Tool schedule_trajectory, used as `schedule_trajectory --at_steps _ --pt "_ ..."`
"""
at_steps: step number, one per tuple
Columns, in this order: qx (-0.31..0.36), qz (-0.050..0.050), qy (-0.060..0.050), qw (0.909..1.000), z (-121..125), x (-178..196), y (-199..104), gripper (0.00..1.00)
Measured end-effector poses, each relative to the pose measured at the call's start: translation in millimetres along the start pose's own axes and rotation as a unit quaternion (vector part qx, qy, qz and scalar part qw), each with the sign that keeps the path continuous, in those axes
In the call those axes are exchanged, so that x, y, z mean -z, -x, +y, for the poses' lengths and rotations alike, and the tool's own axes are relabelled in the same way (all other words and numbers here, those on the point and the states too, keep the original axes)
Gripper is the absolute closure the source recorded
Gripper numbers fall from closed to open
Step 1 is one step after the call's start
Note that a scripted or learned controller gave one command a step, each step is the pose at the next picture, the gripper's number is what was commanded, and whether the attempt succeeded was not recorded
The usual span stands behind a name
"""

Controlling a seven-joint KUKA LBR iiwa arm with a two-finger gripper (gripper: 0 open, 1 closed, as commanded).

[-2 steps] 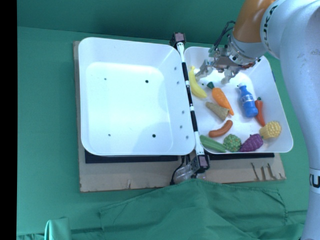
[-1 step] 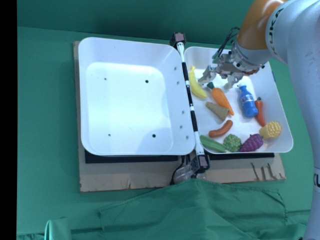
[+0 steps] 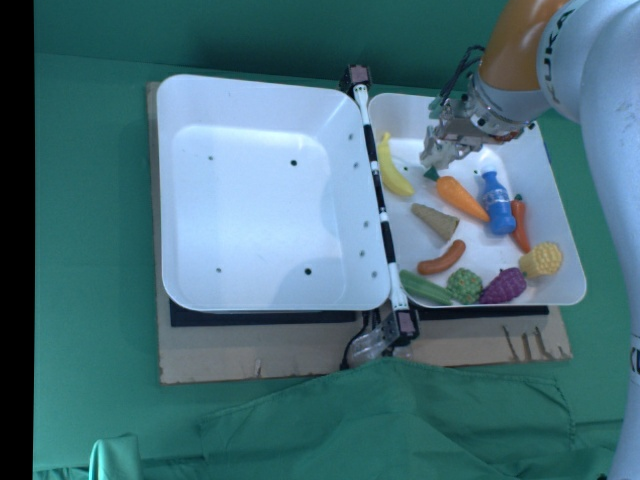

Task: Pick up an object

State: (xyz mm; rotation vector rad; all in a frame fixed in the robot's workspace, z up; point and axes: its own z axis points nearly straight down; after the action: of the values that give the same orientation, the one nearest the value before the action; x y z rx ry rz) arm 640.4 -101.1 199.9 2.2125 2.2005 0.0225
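Right bin (image 3: 560,183): sitting on the side the arm is reaching from, crowded with toy food
Along its inner wall: a yellow banana (image 3: 392,168) is lying lengthwise beside the divider rail (image 3: 374,193)
Middle of the bin: an orange carrot (image 3: 460,197) is slanting with its green tip toward the hand; a tan cone (image 3: 436,220) is lying just below it; a blue bottle (image 3: 494,201) is lying just beside the carrot, with a second, smaller carrot (image 3: 520,224) against its far side
Near edge: a reddish sausage (image 3: 441,258), a green cucumber (image 3: 426,288), a green broccoli head (image 3: 464,285), purple grapes (image 3: 503,286) and a yellow corn piece (image 3: 541,259) are sitting in a loose row, some touching
Left bin (image 3: 180,118): lying bare and white, showing a few small dark dots on its floor
Hand (image 3: 437,158): hanging low over the far part of the right bin, just above the carrot's green tip; I cannot tell how far its fingers are parted, and nothing is showing between them
Arm (image 3: 600,88): coming in grey from the right, its orange band (image 3: 525,28) bending above the wrist
Surface (image 3: 90,268): covered in green cloth, with a brown cardboard sheet (image 3: 250,360) lying under both bins
Room: a green backdrop is standing behind; rumpled green fabric (image 3: 400,418) is bunching at the front
Open room: the left bin's whole floor is lying free, while the right bin is offering gaps mostly at its far corners
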Motion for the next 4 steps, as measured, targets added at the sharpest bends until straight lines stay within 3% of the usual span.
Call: schedule_trajectory --at_steps 1,2,3,4 --pt "0.005 0.003 -0.005 1.0 24.9 86.9 -59.3 1.0" --pt "0.002 0.002 -0.01 0.9999 22.6 81.2 -55.0 0.0" --pt "-0.001 0.001 -0.014 0.9999 28.0 -3.8 5.8 0.0" --pt "0.004 0.013 -0.019 0.9997 60.2 -19.6 78.9 0.0"
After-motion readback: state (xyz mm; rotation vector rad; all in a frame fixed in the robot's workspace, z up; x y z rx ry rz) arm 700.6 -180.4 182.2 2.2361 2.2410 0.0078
